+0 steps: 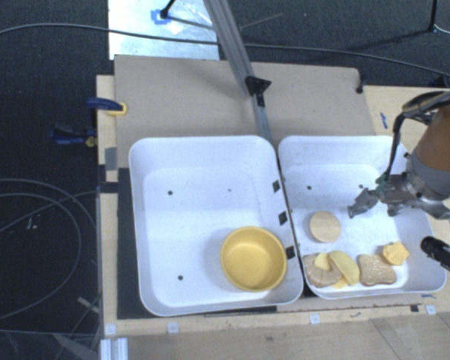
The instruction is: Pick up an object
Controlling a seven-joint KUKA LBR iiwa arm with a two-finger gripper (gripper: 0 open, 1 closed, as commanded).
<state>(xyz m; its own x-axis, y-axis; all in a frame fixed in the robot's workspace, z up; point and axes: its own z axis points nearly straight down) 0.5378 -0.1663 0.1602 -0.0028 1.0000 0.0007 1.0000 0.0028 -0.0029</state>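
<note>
Robot end effector (376, 199) hovers over the right bin (337, 156), fingers spread apart, gripping nothing. Toy food pieces (345, 265) lie below it; a yellow bowl (253, 258) sits in the left bin (187, 163). No readable writing.

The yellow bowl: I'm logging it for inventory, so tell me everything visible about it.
The yellow bowl is round, plain and matte, plastic by its look. It sits upright, mouth up, nothing inside, in the left bin at its near right corner, close to the wall shared with the right bin. Only the bin floor touches it.
</note>
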